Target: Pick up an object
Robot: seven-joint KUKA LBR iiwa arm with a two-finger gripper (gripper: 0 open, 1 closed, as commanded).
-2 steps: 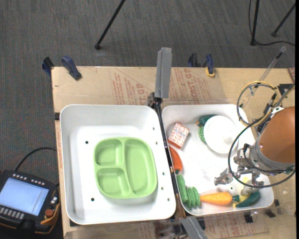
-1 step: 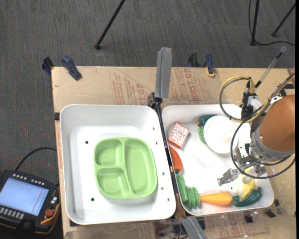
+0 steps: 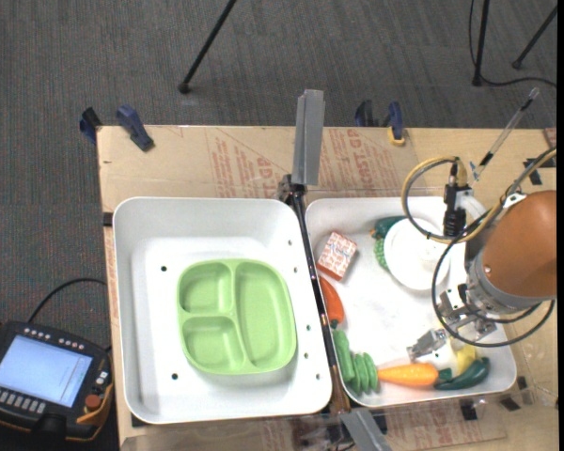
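Observation:
The right bin [image 3: 395,308] holds several toy foods. An orange carrot [image 3: 409,375] lies along its front wall, with a green ridged piece [image 3: 359,366] to its left and a dark green item [image 3: 468,374] to its right. A yellow piece [image 3: 463,356] sits just under the arm. A small red-and-white box [image 3: 336,255] lies near the bin's left wall, an orange-red piece [image 3: 331,301] below it. A white round plate [image 3: 423,252] with a green thing [image 3: 390,225] behind it lies at the back. My gripper [image 3: 430,343] hovers low over the carrot's right end.
The left bin [image 3: 141,252] holds a light green divided plate [image 3: 236,317]. A grey post [image 3: 308,139] stands between the bins at the back. Cables loop over the right bin's back right. A teach pendant [image 3: 42,374] lies off the bench at front left.

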